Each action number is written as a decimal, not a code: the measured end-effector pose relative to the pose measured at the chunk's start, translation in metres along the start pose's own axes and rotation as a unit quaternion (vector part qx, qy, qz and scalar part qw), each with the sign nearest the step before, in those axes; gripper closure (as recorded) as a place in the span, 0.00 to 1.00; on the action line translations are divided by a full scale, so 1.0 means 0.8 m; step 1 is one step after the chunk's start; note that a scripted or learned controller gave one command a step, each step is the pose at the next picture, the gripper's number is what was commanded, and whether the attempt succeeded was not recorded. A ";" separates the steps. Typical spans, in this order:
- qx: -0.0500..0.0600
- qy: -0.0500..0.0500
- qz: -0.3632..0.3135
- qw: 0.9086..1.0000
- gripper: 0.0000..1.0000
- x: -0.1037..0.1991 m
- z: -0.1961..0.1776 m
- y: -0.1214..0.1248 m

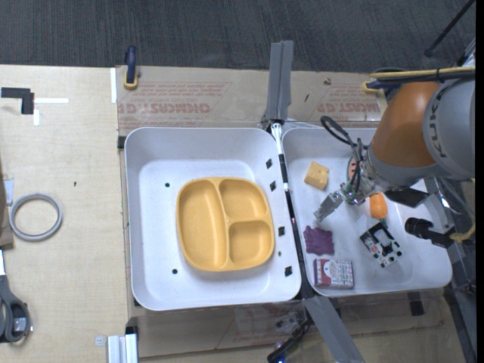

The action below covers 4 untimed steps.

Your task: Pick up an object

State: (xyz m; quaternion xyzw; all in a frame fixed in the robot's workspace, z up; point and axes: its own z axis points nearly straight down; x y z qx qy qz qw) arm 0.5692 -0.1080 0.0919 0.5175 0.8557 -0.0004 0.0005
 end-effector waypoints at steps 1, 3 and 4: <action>0.000 0.000 0.106 0.994 0.00 -0.027 0.000 0.048; 0.001 0.000 0.221 0.975 0.00 -0.041 0.000 0.059; 0.000 0.000 0.256 0.967 0.00 0.012 -0.125 0.098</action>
